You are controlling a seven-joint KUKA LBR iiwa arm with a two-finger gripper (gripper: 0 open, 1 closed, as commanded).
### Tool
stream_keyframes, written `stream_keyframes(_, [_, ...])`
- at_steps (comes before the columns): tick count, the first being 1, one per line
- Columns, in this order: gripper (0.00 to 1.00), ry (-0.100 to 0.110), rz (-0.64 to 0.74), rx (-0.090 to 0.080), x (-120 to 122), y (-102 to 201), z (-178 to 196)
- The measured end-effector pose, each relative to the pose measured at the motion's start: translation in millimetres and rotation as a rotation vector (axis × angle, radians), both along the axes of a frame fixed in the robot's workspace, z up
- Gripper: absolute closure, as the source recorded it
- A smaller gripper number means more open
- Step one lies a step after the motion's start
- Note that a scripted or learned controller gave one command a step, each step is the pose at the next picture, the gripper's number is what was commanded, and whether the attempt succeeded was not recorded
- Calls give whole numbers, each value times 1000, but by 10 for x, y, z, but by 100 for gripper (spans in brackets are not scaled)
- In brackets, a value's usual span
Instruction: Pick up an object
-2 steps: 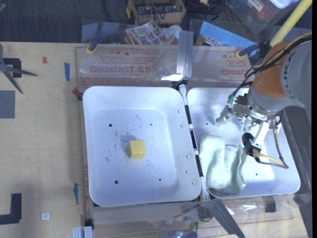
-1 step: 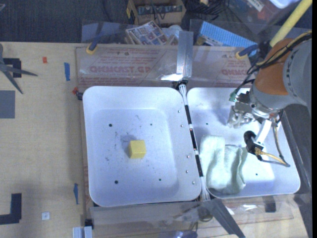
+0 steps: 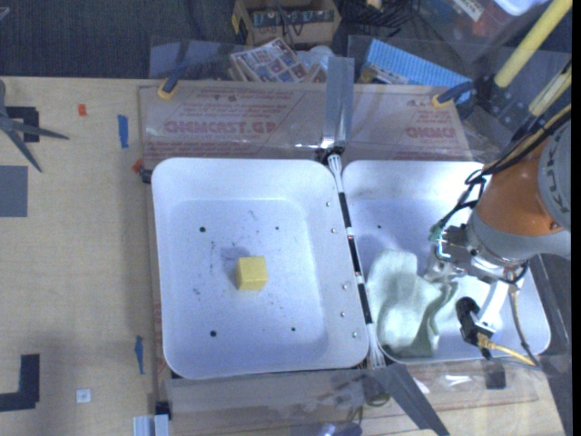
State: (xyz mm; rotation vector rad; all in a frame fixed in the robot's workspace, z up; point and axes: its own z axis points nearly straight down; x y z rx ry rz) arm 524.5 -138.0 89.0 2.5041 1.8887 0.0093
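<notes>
A small yellow block (image 3: 252,272) lies near the middle of the left bin (image 3: 182,198). A pale, soft, crumpled white object (image 3: 398,302) rests at the front left of the right bin (image 3: 399,189), against the divider. My gripper (image 3: 442,291) hangs low in the right bin, at the right edge of the pale object and seemingly touching it. The wrist with its orange band (image 3: 513,203) is above and to the right of it. I cannot make out whether anything is held.
A clear plastic sheet with red lettering (image 3: 236,121) stands behind both bins. The wooden bench (image 3: 73,243) extends to the left. Cables (image 3: 490,330) trail from the wrist over the right bin's front corner.
</notes>
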Motion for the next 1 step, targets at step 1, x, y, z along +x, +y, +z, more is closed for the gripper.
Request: stream_keyframes(1, [100, -5, 542, -9, -395, 65, 6])
